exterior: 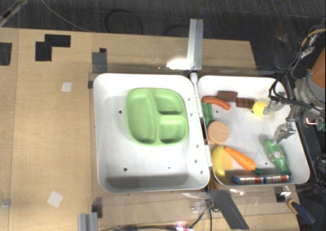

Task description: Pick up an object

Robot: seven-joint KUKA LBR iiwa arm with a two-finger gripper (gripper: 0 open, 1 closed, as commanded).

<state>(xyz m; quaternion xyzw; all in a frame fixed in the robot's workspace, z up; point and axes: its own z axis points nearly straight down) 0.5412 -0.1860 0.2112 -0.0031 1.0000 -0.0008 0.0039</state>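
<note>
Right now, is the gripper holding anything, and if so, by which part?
Nothing is held. The gripper hangs over the right bin, between the yellow ball and the green bottle, with nothing between its fingers.

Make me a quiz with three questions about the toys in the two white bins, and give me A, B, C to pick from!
1. Where is the green divided plate?
A. In the left bin
B. In the right bin
C. On the floor

2. What colour is the small ball near the right bin's far edge?
A. Blue
B. Yellow
C. Purple

3. How does the carrot lie?
A. Standing on its tip
B. Hanging from the hand
C. Flat in the bin, touching the banana

Answers:
1 A: the plate sits in the middle of the left bin.
2 B: the ball is bright yellow, next to the brown bar.
3 C: the carrot rests on the bin floor against the banana, apart from the hand.
</note>
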